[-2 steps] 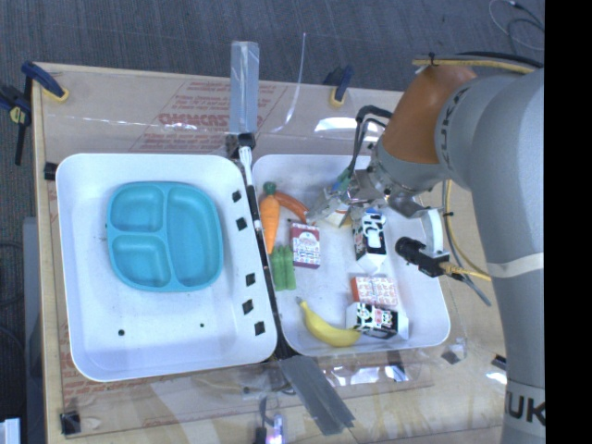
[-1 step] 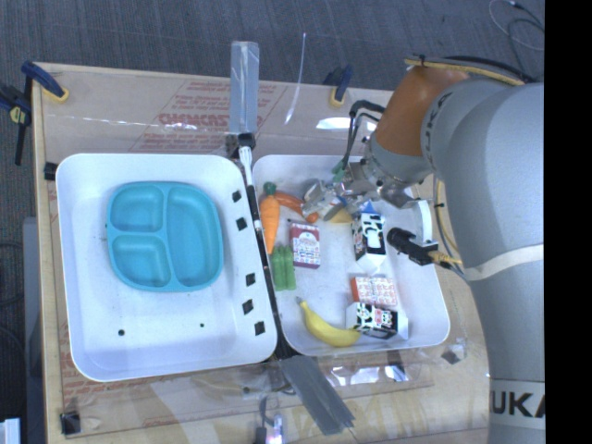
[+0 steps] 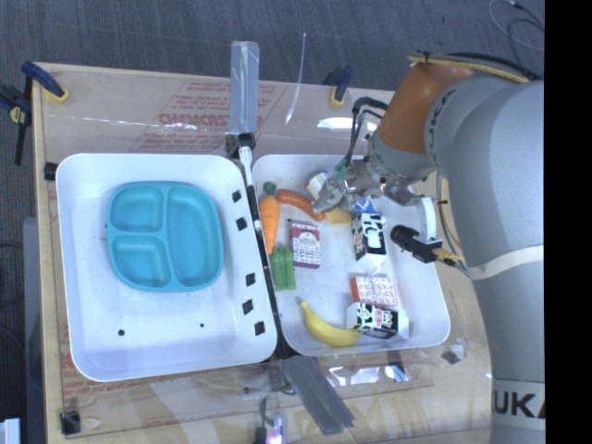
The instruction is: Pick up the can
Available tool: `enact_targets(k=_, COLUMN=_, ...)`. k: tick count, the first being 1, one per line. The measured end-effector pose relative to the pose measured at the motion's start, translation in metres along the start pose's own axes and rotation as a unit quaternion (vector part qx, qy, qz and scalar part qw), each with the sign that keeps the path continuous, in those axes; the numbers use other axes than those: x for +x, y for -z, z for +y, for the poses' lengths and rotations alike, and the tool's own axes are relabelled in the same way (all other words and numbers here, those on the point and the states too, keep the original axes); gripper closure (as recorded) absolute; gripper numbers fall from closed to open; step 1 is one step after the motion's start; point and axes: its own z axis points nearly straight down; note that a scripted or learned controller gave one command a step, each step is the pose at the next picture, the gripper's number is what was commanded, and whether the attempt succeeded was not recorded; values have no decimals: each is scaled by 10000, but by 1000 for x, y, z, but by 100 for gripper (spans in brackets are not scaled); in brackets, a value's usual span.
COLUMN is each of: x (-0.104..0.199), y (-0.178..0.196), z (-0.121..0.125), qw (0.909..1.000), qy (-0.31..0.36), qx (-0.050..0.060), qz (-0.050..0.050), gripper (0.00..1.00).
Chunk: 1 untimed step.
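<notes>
Arm: I am seeing the grey arm (image 3: 481,155) reaching in from the right, its orange band (image 3: 412,104) sitting above the wrist, bent down over the far part of the right bin (image 3: 430,326).
Gripper: I am watching the gripper (image 3: 344,185) hanging low at the back of the right bin, just above the things heaped there. I cannot tell how its claw is standing, since the wrist is covering it.
Can: I am making out a small silvery can (image 3: 319,185) lying at the far left of the right bin, touching or just beside the gripper tip. I cannot tell whether it is being gripped.
Carrots: I am seeing one orange carrot (image 3: 269,222) lying along the bin's left wall and a second carrot (image 3: 298,202) slanting just beside the can.
Cartons: I am seeing a black-and-white milk carton (image 3: 370,237) lying below the gripper, and another cow-patterned carton (image 3: 377,318) resting near the front wall.
Boxes: a red box (image 3: 304,244) is lying mid-bin, and a red-and-white box (image 3: 375,290) is sitting just above the front carton.
Banana: a yellow banana (image 3: 328,327) is curving along the front of the bin.
Green item: a small green object (image 3: 282,268) is lying beside the left wall.
Left bin: the left bin (image 3: 83,340) is holding a blue divided plate (image 3: 166,234).
</notes>
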Motion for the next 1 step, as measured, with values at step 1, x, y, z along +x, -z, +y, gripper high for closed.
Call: enact_targets(k=1, x=0, y=134, z=-53, qw=10000, qy=9, qx=-25, qz=-23, gripper=100)
